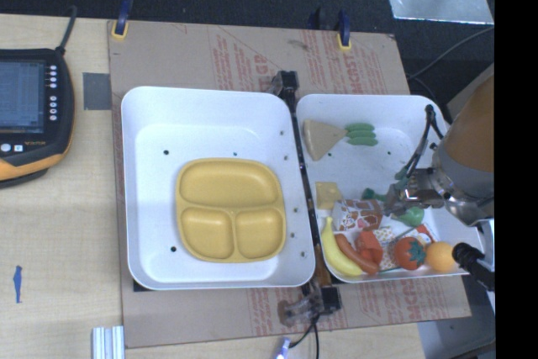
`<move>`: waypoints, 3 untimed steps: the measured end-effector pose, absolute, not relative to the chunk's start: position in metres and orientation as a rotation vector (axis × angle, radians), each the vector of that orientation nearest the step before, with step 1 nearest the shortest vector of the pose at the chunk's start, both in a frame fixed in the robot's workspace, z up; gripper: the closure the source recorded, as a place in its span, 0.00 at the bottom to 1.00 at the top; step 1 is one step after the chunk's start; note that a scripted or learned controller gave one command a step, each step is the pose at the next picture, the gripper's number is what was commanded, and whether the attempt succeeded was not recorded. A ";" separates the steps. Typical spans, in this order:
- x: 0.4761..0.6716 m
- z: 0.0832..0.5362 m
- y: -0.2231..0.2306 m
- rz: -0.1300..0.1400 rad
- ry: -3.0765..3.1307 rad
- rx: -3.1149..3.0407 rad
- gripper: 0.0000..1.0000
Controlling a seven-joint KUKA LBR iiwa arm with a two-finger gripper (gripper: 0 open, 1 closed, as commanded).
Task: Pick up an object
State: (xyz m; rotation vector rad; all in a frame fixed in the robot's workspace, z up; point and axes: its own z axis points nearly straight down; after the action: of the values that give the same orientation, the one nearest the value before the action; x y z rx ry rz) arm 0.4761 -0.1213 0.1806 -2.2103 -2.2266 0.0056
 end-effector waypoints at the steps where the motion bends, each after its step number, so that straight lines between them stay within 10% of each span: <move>1: 0.477 0.191 -0.122 0.006 -2.230 -2.206 1.00; 3: 0.478 0.211 -0.123 0.007 -2.236 -2.198 1.00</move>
State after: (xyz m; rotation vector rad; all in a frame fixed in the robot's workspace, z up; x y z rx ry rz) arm 0.4776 -0.1228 0.2109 -2.1982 -2.2361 0.0073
